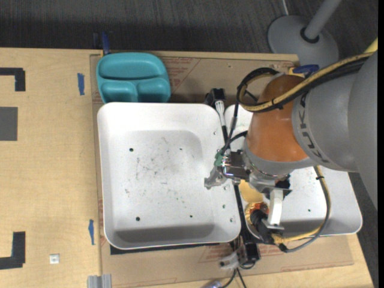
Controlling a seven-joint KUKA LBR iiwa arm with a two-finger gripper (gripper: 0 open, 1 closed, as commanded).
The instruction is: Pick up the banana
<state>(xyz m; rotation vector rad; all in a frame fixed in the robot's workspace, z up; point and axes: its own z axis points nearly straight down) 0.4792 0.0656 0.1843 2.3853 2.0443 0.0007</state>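
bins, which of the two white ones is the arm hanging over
The right bin. The grey arm and its orange band cover most of it, while the left bin lies in open view beside the teal tray.

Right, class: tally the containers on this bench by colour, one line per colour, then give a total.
White bins: 2, the left bin and the right bin, partly under the arm.
Teal tray: 1, the divided tray behind the left bin.
Total: 3 containers.
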